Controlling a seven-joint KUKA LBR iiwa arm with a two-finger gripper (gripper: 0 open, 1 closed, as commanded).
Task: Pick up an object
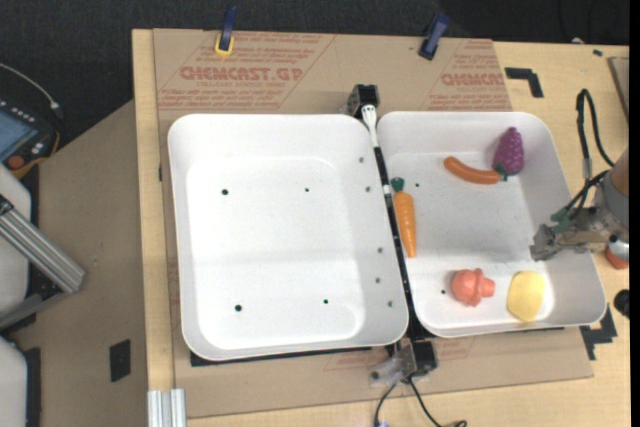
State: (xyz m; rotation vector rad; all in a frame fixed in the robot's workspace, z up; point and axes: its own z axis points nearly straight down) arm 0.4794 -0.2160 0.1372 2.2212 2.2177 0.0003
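Note:
The right bin point(560, 315) holds several toy foods. A carrot point(404, 223) lies along its left wall. An orange sausage-shaped piece point(470, 171) and a purple bunch of grapes point(509, 151) sit at the back. A pink-red fruit point(470, 286) and a yellow lemon point(527, 295) rest near the front. My gripper point(553, 240) reaches in low over the bin's right rim, just above and to the right of the lemon, touching none of the foods. Nothing shows in its grasp.
The left bin point(190, 215) lies beside the right one on a cardboard sheet point(300, 65) held by a yellow clip point(226, 40) and a blue clip point(434, 35). Cables point(583, 130) hang by the bench's right edge.

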